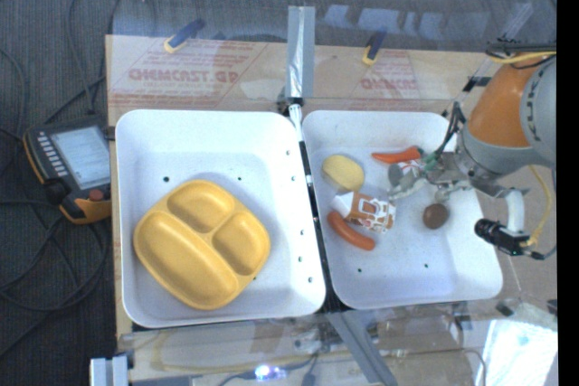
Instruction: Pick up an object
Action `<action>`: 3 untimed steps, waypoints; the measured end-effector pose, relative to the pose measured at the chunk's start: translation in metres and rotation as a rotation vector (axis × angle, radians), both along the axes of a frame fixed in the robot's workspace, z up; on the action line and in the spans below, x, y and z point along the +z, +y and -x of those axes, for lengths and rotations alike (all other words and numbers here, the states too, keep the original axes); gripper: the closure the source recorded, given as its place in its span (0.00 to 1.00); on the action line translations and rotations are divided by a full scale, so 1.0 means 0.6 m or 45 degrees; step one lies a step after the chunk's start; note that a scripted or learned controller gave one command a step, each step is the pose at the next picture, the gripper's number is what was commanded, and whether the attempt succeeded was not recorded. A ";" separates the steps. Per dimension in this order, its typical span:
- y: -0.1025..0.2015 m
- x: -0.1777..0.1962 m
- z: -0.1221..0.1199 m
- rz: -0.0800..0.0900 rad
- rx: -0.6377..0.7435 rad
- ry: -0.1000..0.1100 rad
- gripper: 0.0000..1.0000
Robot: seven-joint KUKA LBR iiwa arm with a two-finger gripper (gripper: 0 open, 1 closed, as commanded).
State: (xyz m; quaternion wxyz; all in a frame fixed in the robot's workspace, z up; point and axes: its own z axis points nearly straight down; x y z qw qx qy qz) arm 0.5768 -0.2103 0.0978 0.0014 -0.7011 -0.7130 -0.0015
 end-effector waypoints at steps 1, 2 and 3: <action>0.060 -0.015 -0.117 0.013 0.124 -0.013 0.00; 0.058 0.001 -0.118 0.018 0.126 -0.014 1.00; 0.058 0.001 -0.118 0.019 0.126 -0.013 0.00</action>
